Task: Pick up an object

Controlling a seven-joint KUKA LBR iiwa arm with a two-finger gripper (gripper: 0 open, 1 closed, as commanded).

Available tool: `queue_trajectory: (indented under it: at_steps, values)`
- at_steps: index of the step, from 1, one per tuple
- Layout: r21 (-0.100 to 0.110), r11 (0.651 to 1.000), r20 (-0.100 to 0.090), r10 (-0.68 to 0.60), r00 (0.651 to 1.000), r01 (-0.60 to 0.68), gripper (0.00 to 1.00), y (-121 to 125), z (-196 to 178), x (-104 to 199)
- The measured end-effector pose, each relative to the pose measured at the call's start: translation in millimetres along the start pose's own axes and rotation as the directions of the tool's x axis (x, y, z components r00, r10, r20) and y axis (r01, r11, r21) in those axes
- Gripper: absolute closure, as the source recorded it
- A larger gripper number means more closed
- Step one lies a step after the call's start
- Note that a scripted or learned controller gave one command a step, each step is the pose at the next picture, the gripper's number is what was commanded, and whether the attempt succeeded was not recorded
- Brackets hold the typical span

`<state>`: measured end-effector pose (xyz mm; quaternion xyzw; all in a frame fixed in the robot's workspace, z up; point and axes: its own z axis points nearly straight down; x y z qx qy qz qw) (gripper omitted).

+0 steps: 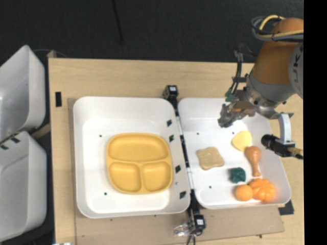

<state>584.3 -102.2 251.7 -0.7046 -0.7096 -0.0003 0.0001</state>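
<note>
The right bin (204, 117) holds a tan slice of toast (210, 158), a pale yellow piece (242, 140), a brown drumstick (253, 160), a dark green lump (237, 175), a small orange ball (243, 193) and an orange pumpkin-like piece (263, 189). My gripper (226, 117) hangs over the upper part of the right bin, above and left of the pale yellow piece. I see nothing held in it.
The left bin (92, 121) holds a yellow divided plate (139, 162). A black clip (170, 91) sits at the top of the seam between the bins. White rounded shapes (18, 137) stand at the far left.
</note>
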Motion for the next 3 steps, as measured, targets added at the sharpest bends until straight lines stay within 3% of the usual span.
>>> queue_trajectory:
  at_steps: [3]
  values:
    - [-0.002, 1.000, 0.000, 0.000, 1.000, 0.000, 1.00, 49, 3, 153]
